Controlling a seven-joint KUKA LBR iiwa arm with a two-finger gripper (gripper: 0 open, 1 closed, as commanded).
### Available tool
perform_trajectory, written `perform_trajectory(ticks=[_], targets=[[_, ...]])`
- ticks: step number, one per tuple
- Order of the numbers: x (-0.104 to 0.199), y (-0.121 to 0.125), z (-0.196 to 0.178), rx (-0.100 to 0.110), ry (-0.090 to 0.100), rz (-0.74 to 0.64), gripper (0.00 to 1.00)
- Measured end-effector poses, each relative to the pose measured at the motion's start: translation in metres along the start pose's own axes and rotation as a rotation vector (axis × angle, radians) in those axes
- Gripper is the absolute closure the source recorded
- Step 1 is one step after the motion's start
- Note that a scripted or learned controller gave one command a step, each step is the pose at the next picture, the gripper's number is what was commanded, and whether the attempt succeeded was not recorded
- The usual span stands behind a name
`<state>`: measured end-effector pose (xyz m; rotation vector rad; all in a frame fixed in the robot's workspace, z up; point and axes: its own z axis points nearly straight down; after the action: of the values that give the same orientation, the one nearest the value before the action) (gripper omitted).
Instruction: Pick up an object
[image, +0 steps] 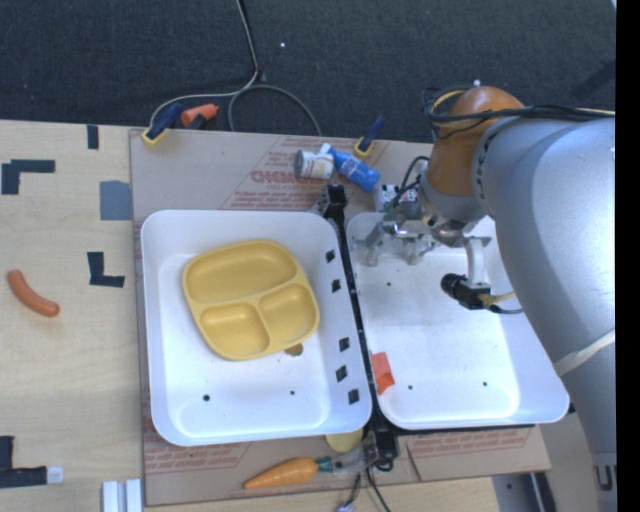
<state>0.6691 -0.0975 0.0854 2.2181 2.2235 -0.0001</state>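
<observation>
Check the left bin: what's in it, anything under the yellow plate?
The left bin holds a yellow divided plate, upright, its three compartments bare. A small dark brown bit peeks out at its lower right edge. Whatever else lies beneath the plate is covered.

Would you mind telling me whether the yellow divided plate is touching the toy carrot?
Apart. The camera view shows the yellow divided plate inside the left bin, while the toy carrot lies outside it, below its front rim.

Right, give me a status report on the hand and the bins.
Hand low at back of right bin, nothing seen held. Yellow plate lies in left bin, untouched. Arm hangs over right bin.
</observation>
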Motion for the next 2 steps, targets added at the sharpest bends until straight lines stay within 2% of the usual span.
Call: perform_trajectory(ticks=[1,2], targets=[[0.0,0.0,-0.01,-0.002,-0.003,-0.001,1.0],[0.073,-0.059,-0.105,-0.005,0.005,-0.005,1.0]])
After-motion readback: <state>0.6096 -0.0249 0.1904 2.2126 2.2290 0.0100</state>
